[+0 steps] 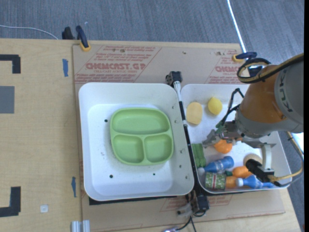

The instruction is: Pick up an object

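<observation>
Looked down on grey carpet beyond a tan bench, with a cardboard sheet under two white bins. Found the gripper low inside the right bin, directly over a small orange object, perhaps touching it; could not tell whether spread, closed or pinching anything. Saw a blue bottle just beside that object on the near side, then a green can by the near rim and a green packet against the left wall. Noted a pale yellow piece and a yellow fruit toward the far rim. Followed the arm, orange-banded, off to the right. Spotted a green divided tray lying flat in the left bin.
</observation>
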Robot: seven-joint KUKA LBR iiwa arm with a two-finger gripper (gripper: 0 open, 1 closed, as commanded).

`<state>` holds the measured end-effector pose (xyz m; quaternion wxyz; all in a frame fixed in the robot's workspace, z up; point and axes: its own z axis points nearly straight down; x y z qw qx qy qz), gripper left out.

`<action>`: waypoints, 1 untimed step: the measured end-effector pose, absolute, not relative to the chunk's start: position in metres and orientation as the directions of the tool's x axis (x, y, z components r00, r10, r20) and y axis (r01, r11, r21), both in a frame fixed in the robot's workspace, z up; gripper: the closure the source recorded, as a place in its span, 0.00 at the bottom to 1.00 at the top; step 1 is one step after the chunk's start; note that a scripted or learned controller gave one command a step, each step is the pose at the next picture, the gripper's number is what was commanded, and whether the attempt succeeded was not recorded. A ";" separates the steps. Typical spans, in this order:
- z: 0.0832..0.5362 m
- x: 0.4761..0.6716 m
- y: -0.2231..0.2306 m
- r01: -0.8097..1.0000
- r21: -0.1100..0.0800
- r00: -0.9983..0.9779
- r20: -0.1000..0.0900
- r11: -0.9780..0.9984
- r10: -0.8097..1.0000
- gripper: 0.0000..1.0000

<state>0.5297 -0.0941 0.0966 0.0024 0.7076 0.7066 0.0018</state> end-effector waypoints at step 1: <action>0.185 0.494 -0.045 1.000 0.001 -0.001 0.001 0.001 1.000 1.00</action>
